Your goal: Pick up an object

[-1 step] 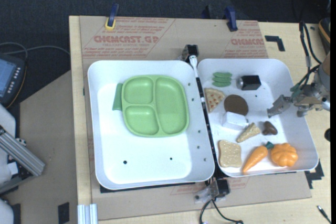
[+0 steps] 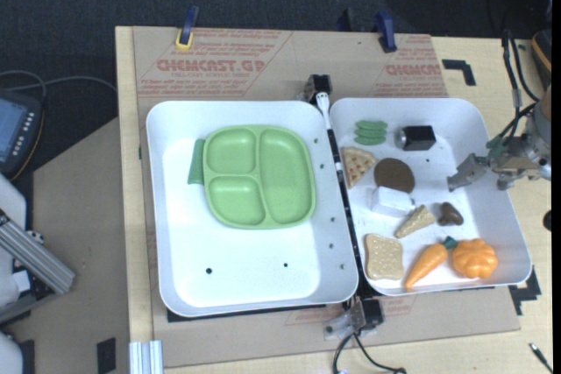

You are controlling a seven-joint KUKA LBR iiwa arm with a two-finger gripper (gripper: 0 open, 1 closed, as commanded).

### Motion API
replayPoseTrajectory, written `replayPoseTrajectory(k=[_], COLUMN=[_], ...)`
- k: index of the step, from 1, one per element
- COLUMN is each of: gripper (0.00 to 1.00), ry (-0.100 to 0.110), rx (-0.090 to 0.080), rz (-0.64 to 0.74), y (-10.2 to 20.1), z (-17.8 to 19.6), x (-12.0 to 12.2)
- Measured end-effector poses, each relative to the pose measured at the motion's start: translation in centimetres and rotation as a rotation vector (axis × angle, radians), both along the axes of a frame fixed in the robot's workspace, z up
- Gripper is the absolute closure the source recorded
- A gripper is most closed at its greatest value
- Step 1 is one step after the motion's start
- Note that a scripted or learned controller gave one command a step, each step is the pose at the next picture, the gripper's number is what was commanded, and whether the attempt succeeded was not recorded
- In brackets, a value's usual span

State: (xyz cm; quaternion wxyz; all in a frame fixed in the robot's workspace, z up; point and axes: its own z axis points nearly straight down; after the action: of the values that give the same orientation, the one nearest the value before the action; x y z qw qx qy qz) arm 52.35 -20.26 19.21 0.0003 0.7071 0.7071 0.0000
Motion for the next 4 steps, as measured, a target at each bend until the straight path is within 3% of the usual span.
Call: replayPoseTrajectory(k=[2, 3, 4], gripper=[0.0, 1.0, 1.0], ry=[0.004, -0.001, -0.004], rx=[0.003, -0.001, -0.002], rz=[0.0, -0.001, 0.0], y=[-0.7, -0.8, -0.6], z=[-11.0, -9.7, -3.9], x=[-0.1, 0.0, -0.9])
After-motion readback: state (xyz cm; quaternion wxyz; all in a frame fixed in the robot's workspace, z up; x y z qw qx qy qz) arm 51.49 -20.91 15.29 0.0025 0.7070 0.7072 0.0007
